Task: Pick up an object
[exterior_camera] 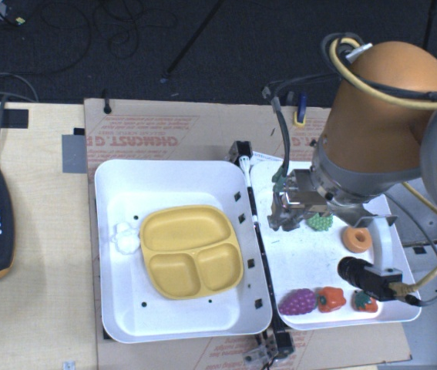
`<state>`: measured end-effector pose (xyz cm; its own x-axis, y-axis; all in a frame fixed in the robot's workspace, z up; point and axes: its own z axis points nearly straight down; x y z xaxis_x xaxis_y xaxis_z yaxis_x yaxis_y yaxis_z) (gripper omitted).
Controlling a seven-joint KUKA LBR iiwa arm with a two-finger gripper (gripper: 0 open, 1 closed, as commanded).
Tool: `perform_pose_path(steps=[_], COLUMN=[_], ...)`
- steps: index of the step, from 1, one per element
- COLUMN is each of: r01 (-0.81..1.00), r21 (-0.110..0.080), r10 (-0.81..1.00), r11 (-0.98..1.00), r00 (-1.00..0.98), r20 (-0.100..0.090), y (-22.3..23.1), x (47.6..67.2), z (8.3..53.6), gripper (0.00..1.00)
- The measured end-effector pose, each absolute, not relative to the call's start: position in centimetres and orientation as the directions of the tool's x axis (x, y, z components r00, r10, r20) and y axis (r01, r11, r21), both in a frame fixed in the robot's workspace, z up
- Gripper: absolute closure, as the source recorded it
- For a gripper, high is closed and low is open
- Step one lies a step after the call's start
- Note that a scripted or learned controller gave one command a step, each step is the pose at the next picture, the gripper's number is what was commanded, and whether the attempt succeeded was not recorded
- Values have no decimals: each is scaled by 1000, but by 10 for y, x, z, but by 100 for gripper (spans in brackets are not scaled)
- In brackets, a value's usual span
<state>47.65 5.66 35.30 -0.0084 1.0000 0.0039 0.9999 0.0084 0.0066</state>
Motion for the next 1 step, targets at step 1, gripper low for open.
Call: perform_pose_path(steps=[1], r01=[1000], r21=[1], r10=[1000], r11=[2], r00=[-2], r20=[0], y=[66], x=[476], z=[390], gripper=[100])
